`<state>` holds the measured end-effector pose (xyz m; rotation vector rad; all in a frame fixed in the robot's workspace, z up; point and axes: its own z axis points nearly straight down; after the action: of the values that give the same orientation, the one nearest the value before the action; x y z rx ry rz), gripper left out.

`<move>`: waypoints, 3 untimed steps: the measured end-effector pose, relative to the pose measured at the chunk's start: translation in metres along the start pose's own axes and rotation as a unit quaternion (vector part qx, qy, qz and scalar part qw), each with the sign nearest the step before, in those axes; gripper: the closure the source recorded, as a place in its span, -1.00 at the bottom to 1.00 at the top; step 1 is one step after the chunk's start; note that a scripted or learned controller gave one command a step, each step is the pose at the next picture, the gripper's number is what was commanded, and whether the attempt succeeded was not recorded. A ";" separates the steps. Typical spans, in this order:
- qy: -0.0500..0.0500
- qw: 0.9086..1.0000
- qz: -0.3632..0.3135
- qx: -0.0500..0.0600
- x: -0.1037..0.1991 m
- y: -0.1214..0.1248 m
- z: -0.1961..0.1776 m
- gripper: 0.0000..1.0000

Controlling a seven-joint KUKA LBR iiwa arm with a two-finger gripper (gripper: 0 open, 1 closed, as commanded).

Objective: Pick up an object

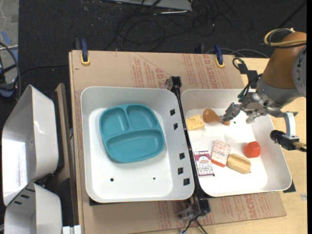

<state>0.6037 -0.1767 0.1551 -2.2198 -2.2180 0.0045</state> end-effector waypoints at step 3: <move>-0.001 1.000 0.000 -0.004 -0.004 0.002 -0.001 1.00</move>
<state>0.6056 -0.1802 0.1565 -2.2261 -2.2229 -0.0026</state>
